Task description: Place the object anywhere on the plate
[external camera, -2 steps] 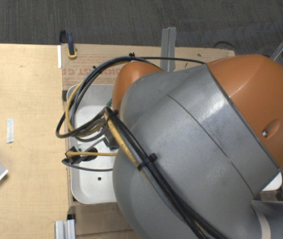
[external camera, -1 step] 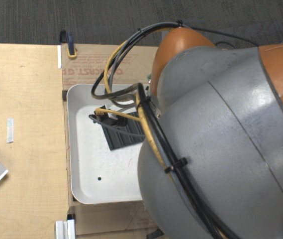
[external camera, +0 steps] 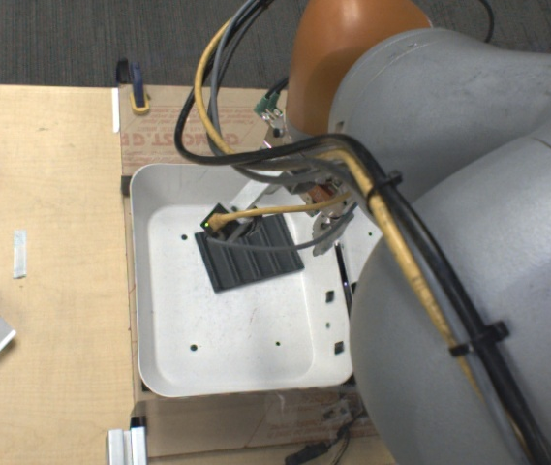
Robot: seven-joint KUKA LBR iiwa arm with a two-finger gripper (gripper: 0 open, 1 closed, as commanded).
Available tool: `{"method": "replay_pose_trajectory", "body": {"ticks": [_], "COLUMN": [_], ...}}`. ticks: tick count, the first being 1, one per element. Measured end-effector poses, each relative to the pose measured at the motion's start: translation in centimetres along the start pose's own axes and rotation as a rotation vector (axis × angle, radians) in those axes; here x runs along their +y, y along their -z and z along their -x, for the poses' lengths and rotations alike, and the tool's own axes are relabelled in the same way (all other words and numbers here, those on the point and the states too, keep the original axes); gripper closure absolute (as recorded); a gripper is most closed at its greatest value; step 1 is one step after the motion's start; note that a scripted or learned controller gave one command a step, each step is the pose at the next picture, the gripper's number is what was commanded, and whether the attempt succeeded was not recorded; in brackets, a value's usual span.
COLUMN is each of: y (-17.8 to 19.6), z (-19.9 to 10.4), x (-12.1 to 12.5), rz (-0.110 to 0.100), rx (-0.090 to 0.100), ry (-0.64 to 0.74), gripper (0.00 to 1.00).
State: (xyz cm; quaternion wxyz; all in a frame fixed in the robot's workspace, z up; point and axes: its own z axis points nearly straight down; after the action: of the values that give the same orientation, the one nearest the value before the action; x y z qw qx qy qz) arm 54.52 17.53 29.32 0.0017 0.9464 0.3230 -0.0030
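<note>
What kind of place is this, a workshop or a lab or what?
Most likely a robotics lab bench: a big grey arm with bundled cables reaches over a white bin set on cardboard on a wooden tabletop.

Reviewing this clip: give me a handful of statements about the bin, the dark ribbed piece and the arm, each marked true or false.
1. A dark ribbed slab lies inside the white bin. True.
2. The slab lies squarely in line with the bin's walls. False: it sits at an angle to them.
3. The arm's orange band is above the bin's far side. True.
4. The slab rests on the wooden bench left of the bin. False: it is in the bin.
5. Cables loop off the arm. True.
</note>
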Motion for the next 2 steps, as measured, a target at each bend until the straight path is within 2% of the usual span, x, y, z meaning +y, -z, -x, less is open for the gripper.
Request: {"method": "replay_pose_trajectory", "body": {"ticks": [1, 2], "y": [4.81, 5.48], "z": [-9.65, -9.6], "x": [0.83, 0.95], "rz": [0.0, 0.0], "rx": [0.001, -0.006], "ry": [0.257, 0.258], "gripper": [0.0, 1.0]}}
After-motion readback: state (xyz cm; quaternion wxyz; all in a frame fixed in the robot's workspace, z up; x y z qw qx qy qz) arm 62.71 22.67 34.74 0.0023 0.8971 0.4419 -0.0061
